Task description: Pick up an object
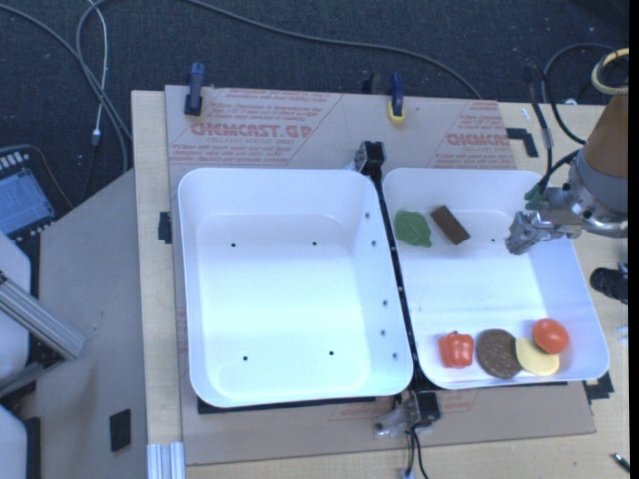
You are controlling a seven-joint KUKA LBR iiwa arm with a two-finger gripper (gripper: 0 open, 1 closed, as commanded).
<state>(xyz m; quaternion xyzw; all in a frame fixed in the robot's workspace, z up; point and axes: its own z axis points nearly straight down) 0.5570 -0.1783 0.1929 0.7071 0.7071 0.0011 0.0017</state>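
Camera view shows the claw (523, 236) over the right bin (579, 297) near its far right wall; whether it is clenched I cannot tell. Left of it lie a brown block (450, 225) and green leaf (412, 229); nearer the camera sit a red pepper (456, 350), brown patty (497, 353), yellow piece (539, 358) and tomato (551, 335).

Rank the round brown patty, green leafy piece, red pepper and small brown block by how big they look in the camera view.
1. Round brown patty
2. Green leafy piece, close to the patty
3. Red pepper and small brown block: too alike to rank; the block is longer but narrower.
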